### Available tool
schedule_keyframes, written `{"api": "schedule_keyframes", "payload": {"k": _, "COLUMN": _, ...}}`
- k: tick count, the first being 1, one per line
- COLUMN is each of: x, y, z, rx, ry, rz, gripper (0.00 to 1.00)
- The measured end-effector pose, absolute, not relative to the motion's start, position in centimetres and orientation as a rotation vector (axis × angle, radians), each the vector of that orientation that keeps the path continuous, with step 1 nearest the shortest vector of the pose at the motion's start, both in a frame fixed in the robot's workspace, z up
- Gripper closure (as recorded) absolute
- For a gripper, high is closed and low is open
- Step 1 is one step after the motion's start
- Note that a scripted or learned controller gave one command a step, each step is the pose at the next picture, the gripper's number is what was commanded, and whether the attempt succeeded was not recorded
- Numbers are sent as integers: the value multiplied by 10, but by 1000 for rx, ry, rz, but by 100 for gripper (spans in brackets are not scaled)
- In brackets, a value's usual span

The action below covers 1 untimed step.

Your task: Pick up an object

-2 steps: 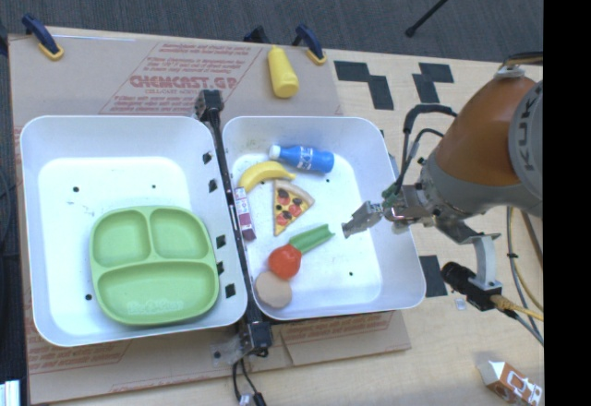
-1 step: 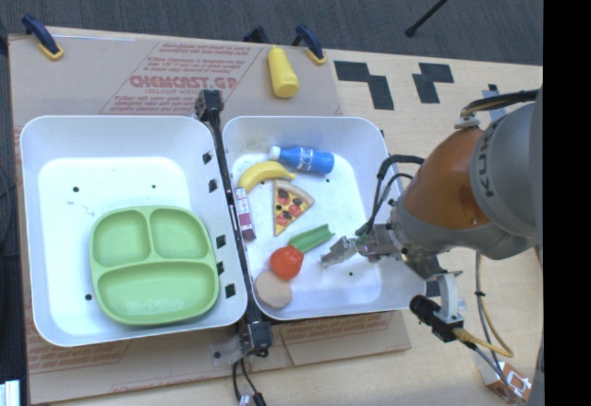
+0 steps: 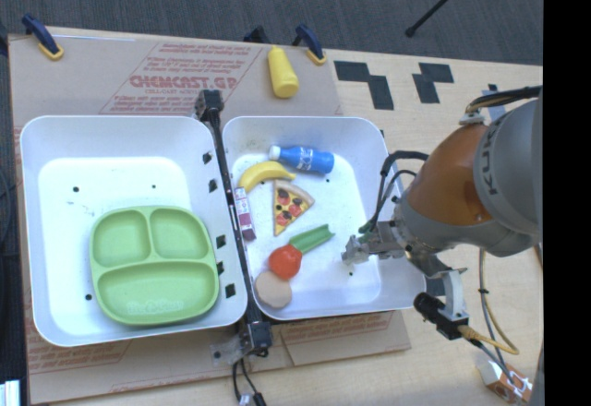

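Grey arm (image 3: pixel 480 183) fills the frame's right, its pincer (image 3: pixel 355 249) low over the right bin (image 3: pixel 369 132); whether it is spread I cannot tell. Nearest, left of it, lies the green pod (image 3: pixel 309 238). Descend squarely and straddle it.

Bare floor right of green pepper (image 3: pixel 309 238)
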State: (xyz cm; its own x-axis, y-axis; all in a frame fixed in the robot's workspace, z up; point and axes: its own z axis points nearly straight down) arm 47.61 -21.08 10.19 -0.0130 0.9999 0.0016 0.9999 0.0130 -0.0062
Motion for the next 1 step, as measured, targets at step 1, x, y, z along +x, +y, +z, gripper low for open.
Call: {"api": "schedule_keyframes", "payload": {"k": 1, "x": 478, "y": -148, "z": 303, "rx": -2216, "ry": -2232, "rz": -2, "gripper": 100}}
